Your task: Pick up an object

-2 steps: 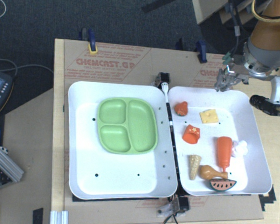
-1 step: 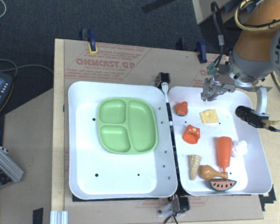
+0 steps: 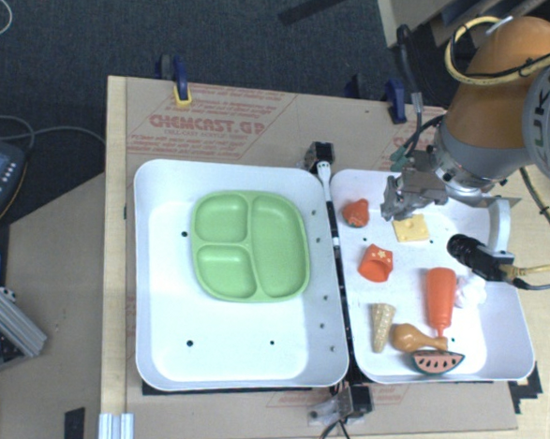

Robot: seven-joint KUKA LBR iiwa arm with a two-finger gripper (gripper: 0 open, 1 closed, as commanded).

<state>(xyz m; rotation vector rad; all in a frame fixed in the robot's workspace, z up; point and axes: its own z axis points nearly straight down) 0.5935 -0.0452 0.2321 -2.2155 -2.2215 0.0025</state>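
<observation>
I read end effector (image 3: 403,202) as low over right white bin (image 3: 512,320), far end, right above flat pale-yellow cheese-like square (image 3: 411,230), likely my target. Can't tell whether it grips anything. Square lies flat, thin, little edge to pinch. Round red-orange toy (image 3: 355,212) just left. Green divided plate (image 3: 251,245) sits alone in left white bin (image 3: 158,281).
</observation>
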